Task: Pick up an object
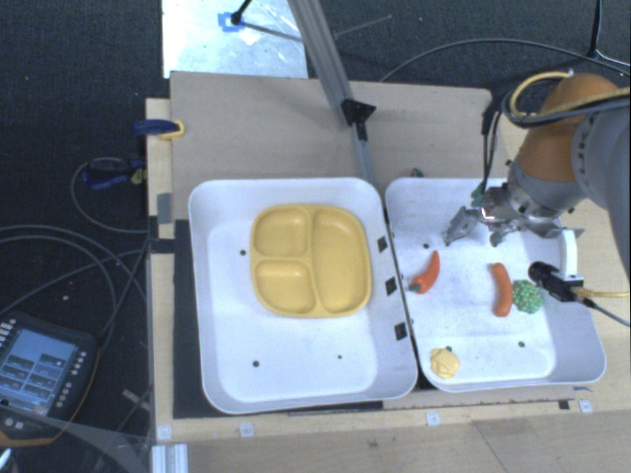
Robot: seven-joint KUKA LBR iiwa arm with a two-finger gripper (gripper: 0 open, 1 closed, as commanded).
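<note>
Jaws (480, 227) hang spread above smooth white bin (463, 368), nothing between.

You saw the gripper (480, 227) open above the right bin (582, 363), just right of the red pepper (426, 273), apparently holding nothing.

No legible text, labels, brands, numbers or signs are showing anywhere. The handheld control unit (35, 363) lying at the lower left is displaying a lit screen, but its contents are too small to read.
</note>
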